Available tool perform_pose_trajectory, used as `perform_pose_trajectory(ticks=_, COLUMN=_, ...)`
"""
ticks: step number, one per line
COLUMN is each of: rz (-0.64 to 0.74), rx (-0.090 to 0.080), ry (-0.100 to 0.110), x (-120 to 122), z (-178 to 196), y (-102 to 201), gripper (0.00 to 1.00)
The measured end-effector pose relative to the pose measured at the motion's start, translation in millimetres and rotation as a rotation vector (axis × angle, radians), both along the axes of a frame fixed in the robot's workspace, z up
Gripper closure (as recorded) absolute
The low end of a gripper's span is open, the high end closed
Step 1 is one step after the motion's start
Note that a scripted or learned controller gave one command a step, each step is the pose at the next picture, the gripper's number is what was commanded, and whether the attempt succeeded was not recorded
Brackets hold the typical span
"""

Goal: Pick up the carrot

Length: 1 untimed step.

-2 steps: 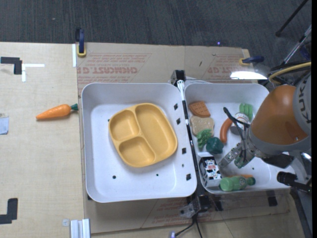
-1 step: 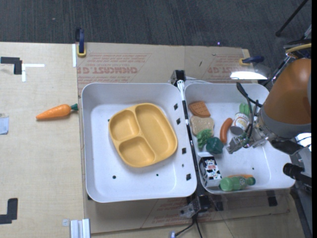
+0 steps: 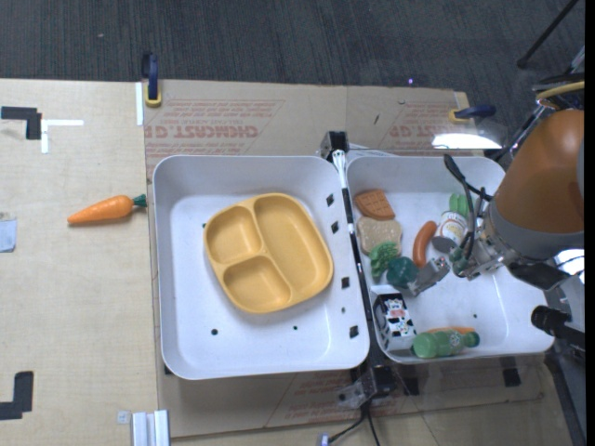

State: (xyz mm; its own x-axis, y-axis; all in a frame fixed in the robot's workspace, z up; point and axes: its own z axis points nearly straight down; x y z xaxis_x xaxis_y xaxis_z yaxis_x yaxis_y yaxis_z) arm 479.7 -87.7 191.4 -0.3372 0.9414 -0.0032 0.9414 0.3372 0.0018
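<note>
carrot [image 3: 102,210] on bench's left side, outside bins | gripper [image 3: 429,275] in right bin [image 3: 521,328], finger state: cannot tell | step: approach; next: cross to carrot

- Arm [image 3: 544,189]: grey casing with a broad orange band above the wrist; the band is rounded and glossy and carries a bright reflection.
- Wrist section below the band: grey, smooth, barrel-shaped.
- Cables: thin dark leads run from the wrist along the tool mount.
- Gripper [image 3: 429,276]: metallic grey assembly with dark fittings; finer detail is too small to tell.
</note>
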Motion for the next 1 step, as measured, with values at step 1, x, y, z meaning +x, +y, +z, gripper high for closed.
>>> perform_pose_trajectory(ticks=1, rz=0.124, rx=0.001, ry=0.001, x=-0.9, z=-100.1, y=-43.3, gripper=0.0)
